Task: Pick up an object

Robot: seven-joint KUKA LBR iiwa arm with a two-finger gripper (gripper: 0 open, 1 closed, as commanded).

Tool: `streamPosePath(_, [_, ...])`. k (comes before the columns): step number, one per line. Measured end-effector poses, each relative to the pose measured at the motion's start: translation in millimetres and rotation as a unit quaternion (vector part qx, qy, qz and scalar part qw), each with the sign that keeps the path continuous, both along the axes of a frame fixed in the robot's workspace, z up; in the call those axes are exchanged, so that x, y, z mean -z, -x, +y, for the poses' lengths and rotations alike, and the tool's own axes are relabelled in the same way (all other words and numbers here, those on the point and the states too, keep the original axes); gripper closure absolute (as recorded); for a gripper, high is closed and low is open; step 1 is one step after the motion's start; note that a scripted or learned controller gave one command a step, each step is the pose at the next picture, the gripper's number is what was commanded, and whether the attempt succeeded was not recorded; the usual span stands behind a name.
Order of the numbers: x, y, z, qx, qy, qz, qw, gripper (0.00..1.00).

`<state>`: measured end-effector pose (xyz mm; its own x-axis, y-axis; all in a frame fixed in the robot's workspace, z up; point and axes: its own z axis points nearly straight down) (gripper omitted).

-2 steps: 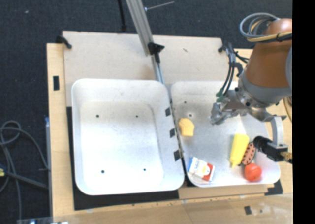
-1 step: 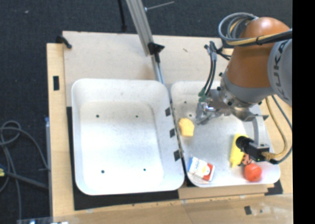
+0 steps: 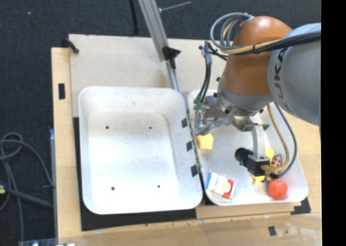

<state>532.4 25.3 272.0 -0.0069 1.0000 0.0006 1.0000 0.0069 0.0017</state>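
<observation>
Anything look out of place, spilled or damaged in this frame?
Nothing looks spilled or broken. The one oddity: the red-and-white box lies askew in the right bin's near-left corner, pushed up against the wall. The yellow block sits tight by the wall between the bins, close to the gripper.

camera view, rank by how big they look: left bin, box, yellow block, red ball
1. left bin
2. box
3. ball and block: these look about alike, so no order between them.
</observation>
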Motion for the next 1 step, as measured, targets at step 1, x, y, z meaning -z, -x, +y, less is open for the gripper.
streamPosePath(1, [9.6, 2.1, 57.4, 0.0, -0.0001, 0.002, 1.0, 1.0])
